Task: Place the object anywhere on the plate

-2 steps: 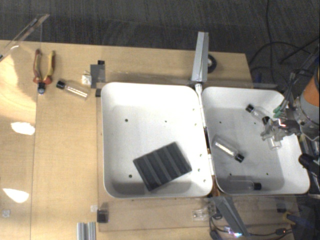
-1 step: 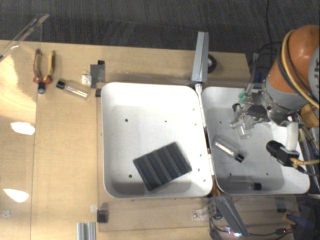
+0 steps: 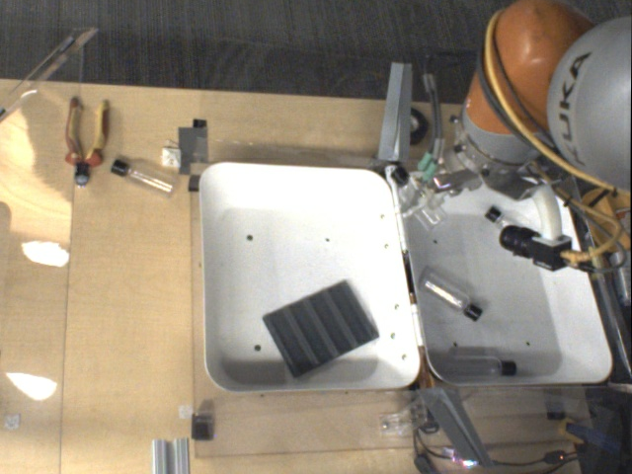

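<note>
Near the front edge of the left shallow white bin [image 3: 229, 205] I see a dark grey ribbed rectangular plate [image 3: 321, 328], lying flat and turned at a slant — my read is that's the drop target. In the right white bin [image 3: 592, 363], the object looks like a small clear tube with a black cap [image 3: 452, 298], flat on the floor near the wall shared with the left bin, well apart from the plate. A second similar tube [image 3: 474, 365] lies along that bin's front edge. Gripper [image 3: 427, 188] hangs over the right bin's back-left corner; jaw state I can't tell, nothing visibly held. Red-handled pliers [image 3: 85, 138] sit at the bench's back-left, off-task.
</note>
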